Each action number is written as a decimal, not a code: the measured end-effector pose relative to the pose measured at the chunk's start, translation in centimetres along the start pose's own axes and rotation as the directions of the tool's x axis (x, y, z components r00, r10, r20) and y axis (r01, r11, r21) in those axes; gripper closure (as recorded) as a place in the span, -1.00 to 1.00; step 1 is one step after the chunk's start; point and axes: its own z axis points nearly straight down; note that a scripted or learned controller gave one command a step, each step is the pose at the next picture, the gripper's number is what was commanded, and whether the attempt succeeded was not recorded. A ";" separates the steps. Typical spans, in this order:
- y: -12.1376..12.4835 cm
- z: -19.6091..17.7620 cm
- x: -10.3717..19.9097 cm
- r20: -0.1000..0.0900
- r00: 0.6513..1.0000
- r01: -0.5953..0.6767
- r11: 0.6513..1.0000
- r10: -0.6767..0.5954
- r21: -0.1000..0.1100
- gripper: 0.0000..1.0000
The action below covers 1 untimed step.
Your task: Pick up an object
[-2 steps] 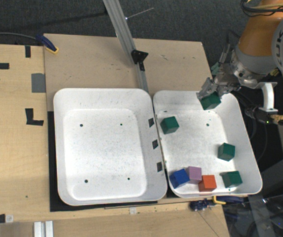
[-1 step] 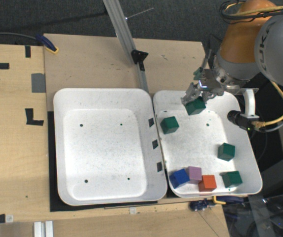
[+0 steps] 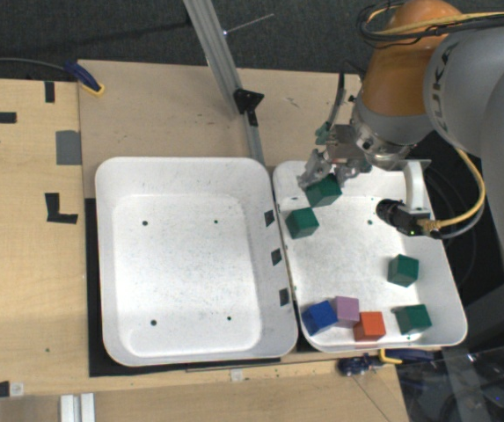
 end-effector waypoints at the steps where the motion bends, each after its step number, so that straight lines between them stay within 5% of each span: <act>1: -0.4 1.5 5.4 0.000 1.000 0.001 1.000 -0.001 0.001 1.00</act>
